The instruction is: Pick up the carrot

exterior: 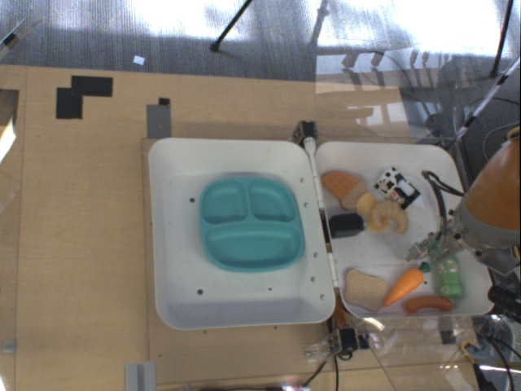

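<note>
Two bins: a left bin point(163, 243) holding a teal divided plate point(251, 222), and a right bin point(444, 157) crowded with toy food.
Carrot: the carrot point(404, 286) lies in the right bin's near part, tilted, its thick orange end toward the near-left and its green tip up-right; a slice of bread point(365, 289) is just beside it on the left, a red sausage point(428, 304) just below, a green bottle point(448, 277) close on the right.
Step in hand: approach, by my reading; the carrot rests on the bin floor, not yet lifted.
Gripper: the gripper point(430, 251) hangs just above the carrot's green tip; whether the pincer is released or clenched I cannot tell, as the metal parts blur together.
Arm pose: the arm enters from the right, orange band point(492, 194) high over the bin's right edge, wrist pointing down-left.
Next move: probably a short shift toward the carrot's middle, aligning across its slant and clear of the bottle and sausage.
</note>
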Motion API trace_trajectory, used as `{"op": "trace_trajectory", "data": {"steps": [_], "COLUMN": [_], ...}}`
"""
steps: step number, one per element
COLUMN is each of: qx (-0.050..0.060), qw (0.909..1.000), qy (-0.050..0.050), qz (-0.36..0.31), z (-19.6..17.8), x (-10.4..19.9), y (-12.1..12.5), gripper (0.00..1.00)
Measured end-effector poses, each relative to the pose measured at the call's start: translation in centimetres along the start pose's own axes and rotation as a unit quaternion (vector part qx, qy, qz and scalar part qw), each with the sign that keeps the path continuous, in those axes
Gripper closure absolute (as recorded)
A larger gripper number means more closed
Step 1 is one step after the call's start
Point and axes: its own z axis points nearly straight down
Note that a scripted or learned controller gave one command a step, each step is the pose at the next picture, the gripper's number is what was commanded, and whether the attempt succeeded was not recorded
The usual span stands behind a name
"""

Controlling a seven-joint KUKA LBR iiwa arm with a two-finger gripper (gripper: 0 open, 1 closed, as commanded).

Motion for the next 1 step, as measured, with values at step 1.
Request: {"op": "trace_trajectory", "data": {"steps": [1], "qx": [0.000], "qw": [1.0000], "qy": [0.000], "qz": [0.000], "z": [0.03], "x": [0.00], "y": [-0.04], "gripper": [0.00]}}
